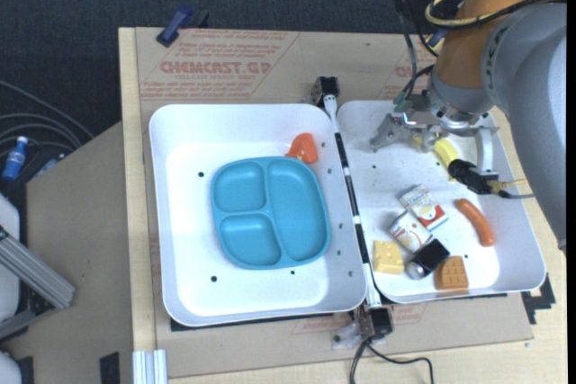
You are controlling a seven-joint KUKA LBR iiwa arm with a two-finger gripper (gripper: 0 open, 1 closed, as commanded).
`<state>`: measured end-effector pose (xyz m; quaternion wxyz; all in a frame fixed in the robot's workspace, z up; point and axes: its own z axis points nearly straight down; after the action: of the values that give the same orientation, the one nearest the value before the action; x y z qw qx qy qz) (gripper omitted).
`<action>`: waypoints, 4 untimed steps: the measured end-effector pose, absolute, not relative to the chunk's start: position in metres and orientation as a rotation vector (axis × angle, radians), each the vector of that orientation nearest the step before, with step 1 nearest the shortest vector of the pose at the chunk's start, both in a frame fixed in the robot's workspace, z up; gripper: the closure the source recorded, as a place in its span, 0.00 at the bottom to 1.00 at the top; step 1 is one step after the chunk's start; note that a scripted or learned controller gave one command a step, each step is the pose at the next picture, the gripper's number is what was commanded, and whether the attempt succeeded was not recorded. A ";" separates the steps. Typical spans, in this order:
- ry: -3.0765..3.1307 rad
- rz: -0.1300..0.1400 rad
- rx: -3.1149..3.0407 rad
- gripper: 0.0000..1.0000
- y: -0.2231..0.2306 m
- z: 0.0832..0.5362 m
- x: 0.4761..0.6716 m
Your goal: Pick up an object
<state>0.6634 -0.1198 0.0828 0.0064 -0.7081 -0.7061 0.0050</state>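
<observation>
My gripper (397,129) hangs over the far end of the right bin (515,270), close to its back wall, with nothing visibly in it. Nearer the front of that bin lie a red and white carton (424,207), an orange-red sausage (475,221), a small white and red packet (409,234), a yellow cheese wedge (389,257), a black block (431,254) and a brown waffle piece (452,273). All of these sit well in front of the gripper, apart from it.
The left bin (175,193) holds a blue divided plate (269,211) and a small orange piece (304,147) by its far right corner. A black clip (327,89) sits where the bins meet. A blue object (175,26) lies off the board's far left corner.
</observation>
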 end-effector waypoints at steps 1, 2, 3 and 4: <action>-2.206 0.003 -2.204 0.00 -0.181 0.086 0.665; -2.221 0.002 -2.218 0.00 -0.171 0.085 0.666; -2.223 0.001 -2.221 0.00 -0.177 0.085 0.667; -2.223 0.001 -2.221 0.00 -0.176 0.085 0.667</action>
<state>0.6667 -0.1762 0.0852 -0.0001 -0.7068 -0.7074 0.0004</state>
